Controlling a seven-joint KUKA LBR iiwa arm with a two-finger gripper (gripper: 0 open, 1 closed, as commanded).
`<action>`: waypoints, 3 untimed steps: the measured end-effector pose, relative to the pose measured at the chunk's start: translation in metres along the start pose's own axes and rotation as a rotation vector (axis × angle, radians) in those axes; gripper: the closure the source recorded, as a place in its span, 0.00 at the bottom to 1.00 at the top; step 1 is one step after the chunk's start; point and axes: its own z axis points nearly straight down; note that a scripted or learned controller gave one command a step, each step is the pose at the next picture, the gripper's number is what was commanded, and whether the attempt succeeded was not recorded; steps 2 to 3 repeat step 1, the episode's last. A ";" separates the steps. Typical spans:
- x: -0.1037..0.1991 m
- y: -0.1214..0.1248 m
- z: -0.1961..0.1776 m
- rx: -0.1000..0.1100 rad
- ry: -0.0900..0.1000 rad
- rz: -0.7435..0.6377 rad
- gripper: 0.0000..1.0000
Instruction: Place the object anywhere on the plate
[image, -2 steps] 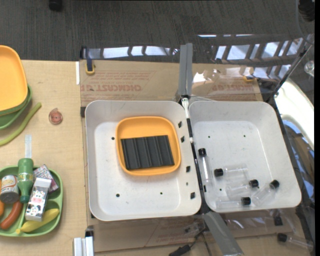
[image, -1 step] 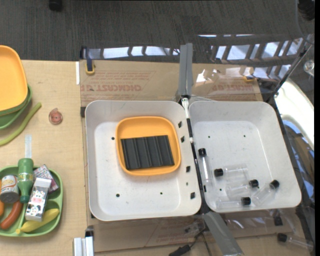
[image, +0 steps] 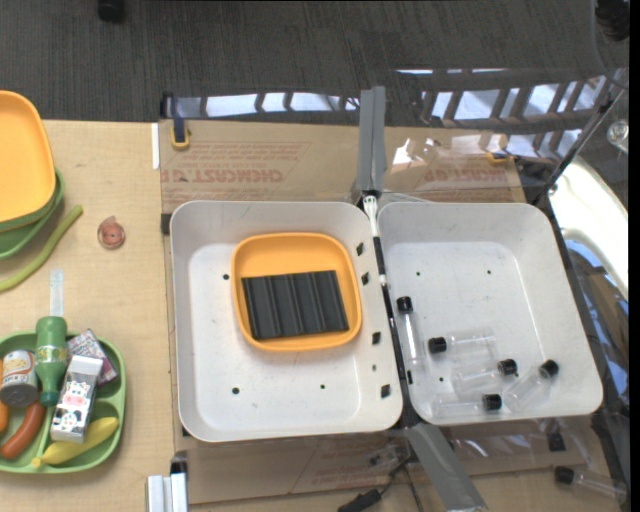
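Clear plastic vials with black caps (image: 470, 372), the things to be moved, are lying in the right white bin (image: 470, 225), gathered toward its near edge and near right corner. One long vial (image: 407, 330) is lying along the bin's left wall, its cap pointing to the far edge. The others are sitting close together; because they are transparent, their outlines are hard to trace and their exact count is hard to make out. The far half of this bin's floor is lying open.

The orange rounded-square plastic plate (image: 296, 252) is resting in the left white bin (image: 195, 330), nearer the far edge and the right wall than the near edge. A dark grey ribbed rectangular pad (image: 296, 304) is covering most of the plate's floor, leaving only the orange rim bare around it. A wide band of white floor is running along the left bin's near edge and left wall.

A grey metal bar (image: 372, 140) is standing at the far end of the seam where the two bins are meeting.

On the wooden bench's left edge, a green plastic tray (image: 100, 440) holding toy food is being cut off by the picture's border, as is a stack of orange and green dishes (image: 22, 180) at the far left corner.

Whether the gripper is open or closed, I cannot tell.
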 end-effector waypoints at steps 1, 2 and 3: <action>0.000 0.000 -0.001 0.000 0.001 0.000 1.00; 0.000 0.000 -0.001 0.000 0.001 0.000 1.00; 0.000 0.000 -0.001 0.000 0.001 0.000 1.00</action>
